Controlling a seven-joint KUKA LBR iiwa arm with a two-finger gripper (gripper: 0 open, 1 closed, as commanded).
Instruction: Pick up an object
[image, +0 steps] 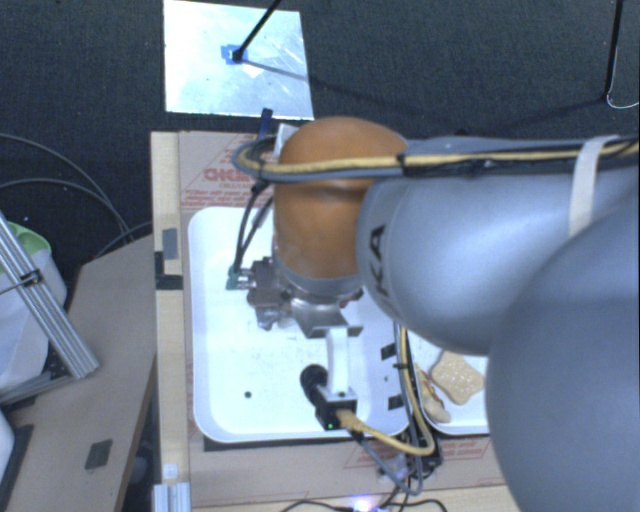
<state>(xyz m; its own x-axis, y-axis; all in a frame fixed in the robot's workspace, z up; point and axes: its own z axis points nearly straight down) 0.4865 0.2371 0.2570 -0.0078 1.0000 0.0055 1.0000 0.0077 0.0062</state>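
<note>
Arm (480, 270): recorded reaching in from the right of the view. Its grey housing covers most of the right bin (462, 428). The orange band (320, 200) is placed over the far half of the left bin (215, 300).

Gripper (300, 312): seen from above, just below the orange band and over the middle of the left bin. Its lower end is hidden by its own body, so it cannot be told whether it is spread or pressed together.

Objects: a tan, square, cracker-like piece (460, 378) is noted lying flat in the exposed near-left corner of the right bin. A paler rounded piece (436, 402) is noted just beside it, on the side nearer the left bin. The two appear to touch, though a cable crossing in front leaves this uncertain. Both are located to the right of the gripper, in the other bin from the one it is over.

Left bin floor: a small dark speck (248, 393) is recorded toward the near-left corner. It is too small to be identified.

Surroundings: both bins are set on a cardboard sheet (205, 175) with red print, which is carried by a pale wooden surface (110, 330). Beyond the cardboard, a reflective sheet (235, 60) is seen on dark carpet (80, 80). An aluminium rail (45, 305) is noted slanting across the left edge of the view.
</note>
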